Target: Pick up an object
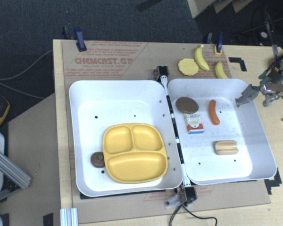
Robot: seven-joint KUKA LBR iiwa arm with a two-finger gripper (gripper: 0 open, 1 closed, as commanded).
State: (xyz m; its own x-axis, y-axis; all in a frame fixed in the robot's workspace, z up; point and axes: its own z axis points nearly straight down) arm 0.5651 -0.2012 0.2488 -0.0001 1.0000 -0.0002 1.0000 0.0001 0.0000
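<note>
The right bin (254,140) holds a brown round patty (187,105), a red sausage (213,112), a small white and orange carton (194,124) and a tan bread roll (226,147). My gripper (255,99) hangs at the bin's far right corner, right of the sausage and apart from every object. Its two grey fingers (244,96) are spread, so it is open with nothing between them.
The left bin (85,102) carries a yellow divided plate (134,152) and a brown disc (98,159) beside it. Behind the right bin, on the board, lie two bananas (202,58) and a yellow round piece (188,67).
</note>
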